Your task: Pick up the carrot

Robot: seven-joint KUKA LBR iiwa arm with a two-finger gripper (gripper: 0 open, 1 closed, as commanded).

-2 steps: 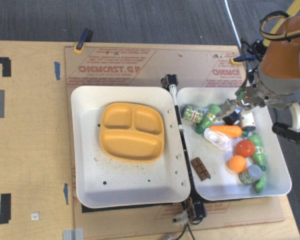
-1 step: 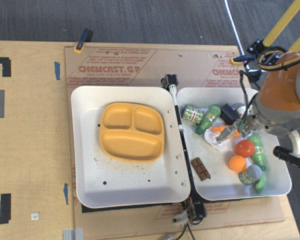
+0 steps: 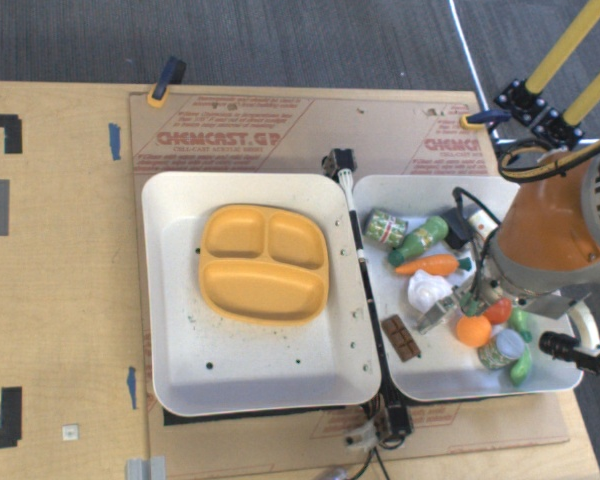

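Arm [image 3: 555,228]: cut off by the right edge; its orange band hides the right bin's [image 3: 380,208] far right part and whatever lies there.
Gripper [image 3: 458,303]: mostly hidden under the wrist; state of the grasp unreadable.
Green can [image 3: 385,227]: label too small to read.
Clutter [image 3: 505,343] under the wrist: partly covered, items not identifiable.
Tabletop [image 3: 60,268]: cut off left and below.

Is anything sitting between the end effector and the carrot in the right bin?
A crumpled white item lies between the end effector and the carrot. The carrot's top is uncovered.
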